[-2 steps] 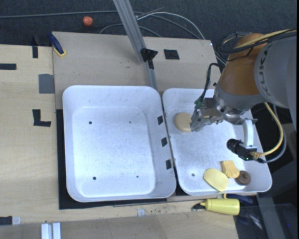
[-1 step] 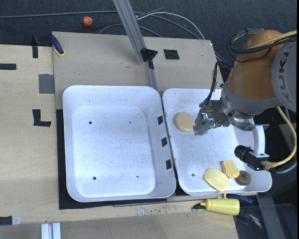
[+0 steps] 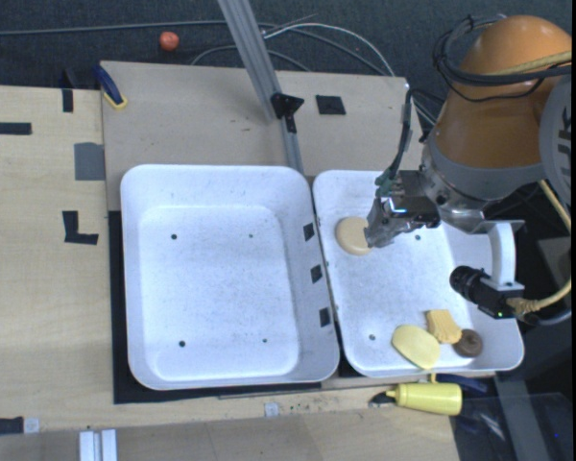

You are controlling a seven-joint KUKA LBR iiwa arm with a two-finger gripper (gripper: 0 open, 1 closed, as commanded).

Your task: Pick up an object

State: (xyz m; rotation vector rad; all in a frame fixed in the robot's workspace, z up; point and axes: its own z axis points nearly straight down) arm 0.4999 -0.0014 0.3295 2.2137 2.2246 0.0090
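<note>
The gripper hung low over the right bin, touching or just beside a pale round object. Whether it was apart or clamped could not be told. Nothing looked lifted yet, so the pick remained undone.

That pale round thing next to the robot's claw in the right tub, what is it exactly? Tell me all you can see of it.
The pale round object is a small cream-coloured disc or bun shape, smooth and matte, with no markings that can be made out. It lies flat on the floor of the right bin, near that bin's left wall in its upper half. The gripper sits right against its right side, partly covering that edge. Whether it is gripped cannot be told. It lies apart from the items at the bin's lower right.
</note>
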